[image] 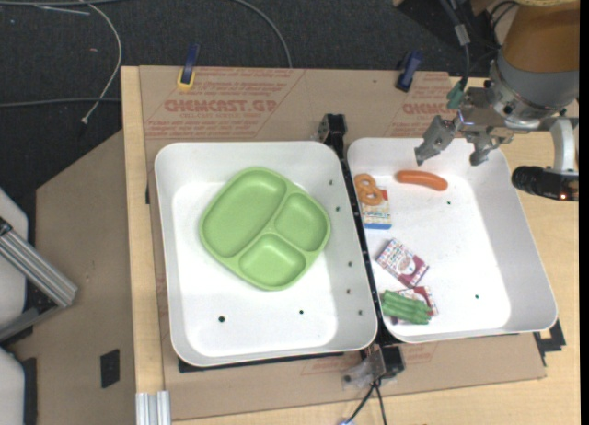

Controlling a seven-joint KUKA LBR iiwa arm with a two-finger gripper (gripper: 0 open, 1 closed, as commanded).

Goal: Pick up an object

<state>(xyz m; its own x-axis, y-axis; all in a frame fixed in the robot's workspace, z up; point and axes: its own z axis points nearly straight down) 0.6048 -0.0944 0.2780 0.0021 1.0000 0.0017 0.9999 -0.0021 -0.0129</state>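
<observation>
Right bin point(515, 230) — spread fingers point(429, 151) above orange sausage point(421, 178), arm cropped.

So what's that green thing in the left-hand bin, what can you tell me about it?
It is a light green plate with three sections: one large and two smaller, split by raised ridges. It looks like smooth plastic. It lies flat and right way up, turned at an angle, near the middle of the left bin. Nothing lies in its sections, and only the bin floor touches it.

Red print reading "CHEMCAST GP" runs along the far edge of the brown board point(239, 101) covering the bench; the packets' print is too small to read.
</observation>
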